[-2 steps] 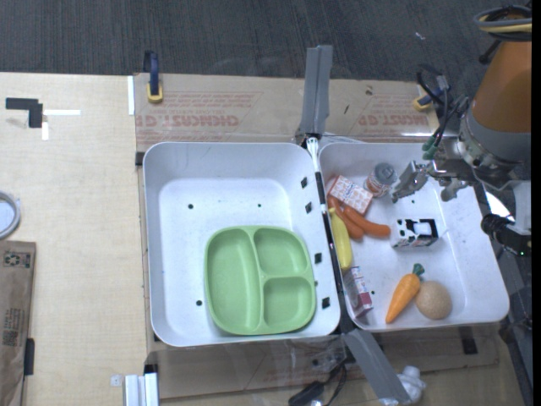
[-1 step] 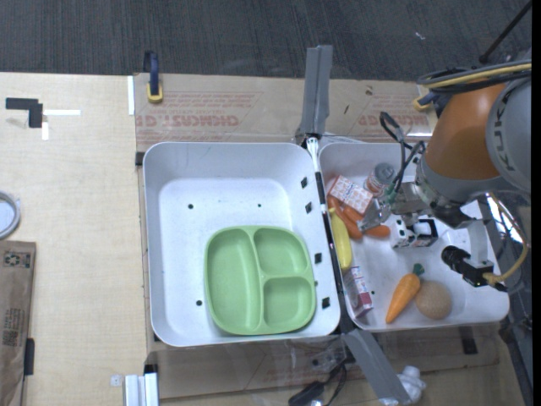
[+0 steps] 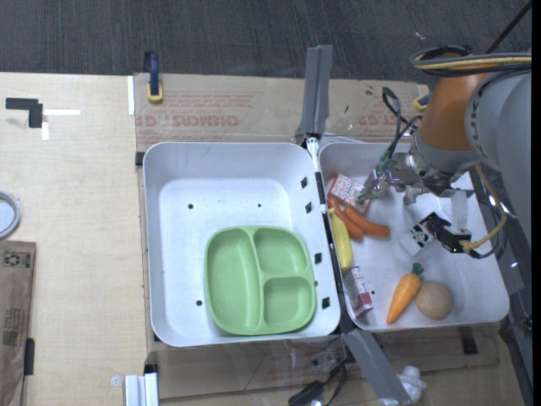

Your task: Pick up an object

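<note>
The gripper (image 3: pixel 369 191) hangs low over the far left part of the right bin (image 3: pixel 482 311), reaching in from the right; whether it is released or clenched cannot be told at this angle. Its tip sits just right of a red-and-white packet (image 3: pixel 341 186) and just above the far end of two orange sausage-like pieces (image 3: pixel 365 222) that lie side by side. A yellow banana (image 3: pixel 341 239) lies left of them along the bin's left wall. Nearer in the same bin are a small labelled tube (image 3: pixel 358 290), a toy carrot (image 3: pixel 403 295) with a green top, and a tan ball (image 3: pixel 434 299) touching the carrot's right side, all well apart from the gripper. The left bin (image 3: pixel 169 227) holds a green divided plate (image 3: pixel 260 279). The brown cardboard (image 3: pixel 203 108) beyond the bins carries red print, upside down and too faint to read surely.
</note>
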You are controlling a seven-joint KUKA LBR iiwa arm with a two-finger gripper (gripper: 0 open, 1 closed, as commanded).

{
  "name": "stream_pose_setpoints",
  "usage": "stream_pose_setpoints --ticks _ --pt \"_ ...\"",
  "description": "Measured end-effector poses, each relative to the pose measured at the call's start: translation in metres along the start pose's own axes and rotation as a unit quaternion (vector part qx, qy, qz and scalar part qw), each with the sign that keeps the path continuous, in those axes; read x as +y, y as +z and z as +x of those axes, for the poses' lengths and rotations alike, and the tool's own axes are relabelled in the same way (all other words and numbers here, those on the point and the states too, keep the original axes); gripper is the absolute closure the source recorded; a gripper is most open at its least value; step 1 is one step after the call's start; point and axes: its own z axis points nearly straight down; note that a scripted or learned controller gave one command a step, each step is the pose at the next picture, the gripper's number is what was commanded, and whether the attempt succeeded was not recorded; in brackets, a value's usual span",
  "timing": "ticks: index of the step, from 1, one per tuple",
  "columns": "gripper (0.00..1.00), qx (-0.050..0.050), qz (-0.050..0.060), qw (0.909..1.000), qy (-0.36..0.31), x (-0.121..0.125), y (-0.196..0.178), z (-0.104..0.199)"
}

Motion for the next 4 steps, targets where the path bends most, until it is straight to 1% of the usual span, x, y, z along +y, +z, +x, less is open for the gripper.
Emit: stream_pose_setpoints --ticks 1,2,3,4 --pt "0.00 -0.002 -0.002 0.9888 -0.149 -0.105 0.000 0.011" --pt "0.00 -0.003 -0.003 0.9844 -0.176 -0.044 0.000 0.011" --pt "0.00 -0.003 -0.004 0.9808 -0.195 -0.003 -0.001 -0.069" --pt "0.00 -0.002 -0.003 0.9833 -0.182 0.039 -0.001 -0.061"
